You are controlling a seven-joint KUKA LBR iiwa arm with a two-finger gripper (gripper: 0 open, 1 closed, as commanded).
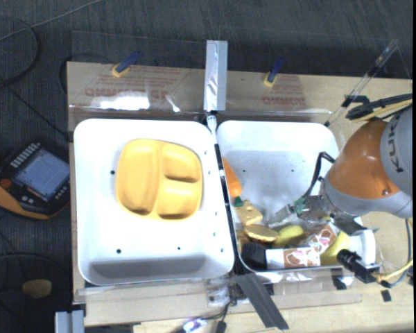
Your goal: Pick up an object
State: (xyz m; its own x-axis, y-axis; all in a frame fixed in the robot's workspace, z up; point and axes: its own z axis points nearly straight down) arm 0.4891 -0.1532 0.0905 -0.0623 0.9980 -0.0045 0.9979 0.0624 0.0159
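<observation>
1. Pale wooden desk [83, 82] carrying two shallow white bins side by side, with a clear plastic sheet taped along its far edge.
2. Left white bin [97, 207] holding one yellow moulded plastic tray [159, 177] with divided compartments, set near the bin's middle, long axis running roughly left to right.
3. Right white bin [277, 151] bare across its far half, with a crowded heap of small items along the near wall.
4. Grey arm with orange band [364, 161] reaching in from the right, wrist bent down over the right bin's near right part.
5. End effector [306, 210] down among the heap; impossible to tell how far open or whether anything is held, since wrist and clutter hide the tips.
6. Dark bottle with a red and white label [288, 257] lying on its side along the near wall, long axis left to right, black end pointing left.
7. Yellowish rounded pieces [289, 235] just behind the bottle, beside a brown flat piece [253, 220].
8. Orange object [231, 179] against the right bin's left wall.
9. Black and orange handheld pendant [31, 179] resting on the dark floor, left of the desk.
</observation>
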